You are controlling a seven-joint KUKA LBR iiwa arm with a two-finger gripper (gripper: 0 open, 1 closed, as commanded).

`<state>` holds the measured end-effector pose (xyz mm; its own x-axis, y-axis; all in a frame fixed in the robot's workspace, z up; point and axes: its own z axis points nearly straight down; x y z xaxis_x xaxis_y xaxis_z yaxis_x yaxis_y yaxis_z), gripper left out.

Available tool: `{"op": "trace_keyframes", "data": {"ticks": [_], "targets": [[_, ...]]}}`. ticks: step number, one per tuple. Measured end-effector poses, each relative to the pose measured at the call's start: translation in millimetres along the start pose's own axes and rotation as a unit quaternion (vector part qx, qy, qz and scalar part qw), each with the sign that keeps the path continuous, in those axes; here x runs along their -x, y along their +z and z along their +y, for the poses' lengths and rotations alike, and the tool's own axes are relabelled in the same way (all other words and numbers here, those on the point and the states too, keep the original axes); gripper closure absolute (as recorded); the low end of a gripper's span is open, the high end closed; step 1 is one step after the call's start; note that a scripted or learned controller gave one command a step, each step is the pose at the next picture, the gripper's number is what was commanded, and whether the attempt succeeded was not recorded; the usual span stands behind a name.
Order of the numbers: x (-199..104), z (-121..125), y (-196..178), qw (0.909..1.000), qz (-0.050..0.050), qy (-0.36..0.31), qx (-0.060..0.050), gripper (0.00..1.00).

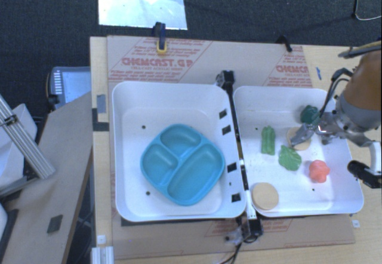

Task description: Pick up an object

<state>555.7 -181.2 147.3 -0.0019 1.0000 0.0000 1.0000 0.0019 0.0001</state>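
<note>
The right bin holds several small items. A light green oblong piece lies left of centre, with a green leafy piece just below and to its right. A red-orange lump sits further right, a tan round disc at the front left, and a dark green item toward the back. My gripper hangs low over a pale tan disc, between the dark green item and the leafy piece. The arm comes in from the right.
The left bin holds a blue divided plate. A black divider strip runs between the two bins. The arm's grey and orange body overhangs the right bin's far right side.
</note>
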Motion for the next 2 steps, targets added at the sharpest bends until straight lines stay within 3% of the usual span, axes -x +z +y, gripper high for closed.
{"op": "trace_keyframes", "data": {"ticks": [1,2], "targets": [[6.6,7.4,54.7,1.0,0.0,0.0,0.001,0.0],[6.4,9.2,61.0,1.0,0.0,0.0,0.002,0.0]]}}
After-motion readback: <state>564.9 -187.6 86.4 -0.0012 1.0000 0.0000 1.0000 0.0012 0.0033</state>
